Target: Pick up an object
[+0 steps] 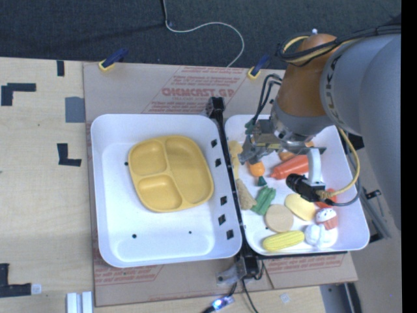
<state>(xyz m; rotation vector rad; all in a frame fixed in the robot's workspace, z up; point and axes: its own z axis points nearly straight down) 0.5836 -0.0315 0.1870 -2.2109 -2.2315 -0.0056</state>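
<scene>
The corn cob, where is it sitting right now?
The corn cob lies in the right bin, near its front edge, just below the tan round disc and left of the white toy.

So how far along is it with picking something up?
Done: the arm has reached into the right bin. In hand: the pincer hangs low over the toy food, near the small orange piece. Left: nothing visibly gripped or lifted; the corn and carrot lie in the bin.
</scene>
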